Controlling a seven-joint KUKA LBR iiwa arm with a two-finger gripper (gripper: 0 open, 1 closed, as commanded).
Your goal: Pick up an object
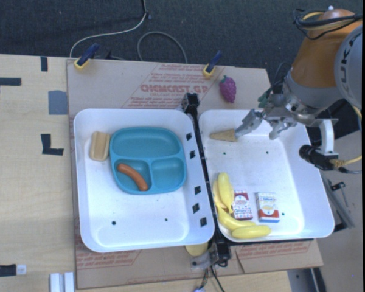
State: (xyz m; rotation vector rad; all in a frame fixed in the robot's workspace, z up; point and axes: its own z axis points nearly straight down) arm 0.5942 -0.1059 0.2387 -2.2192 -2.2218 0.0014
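The gripper [263, 126] hovers over the far end of the right bin [292, 163], its 2 fingers spread apart and holding nothing; a tan cone [224, 135] lies just beside its left fingertip; bananas [228, 207] and 2 small cartons [254, 206] rest near the bin's front.

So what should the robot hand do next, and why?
Probably drop a little and slide left toward the ice cream cone. The hand hovers open over the right bin with nothing between its fingers, and the cone lies just beside it, apart from the bananas and the small boxes.
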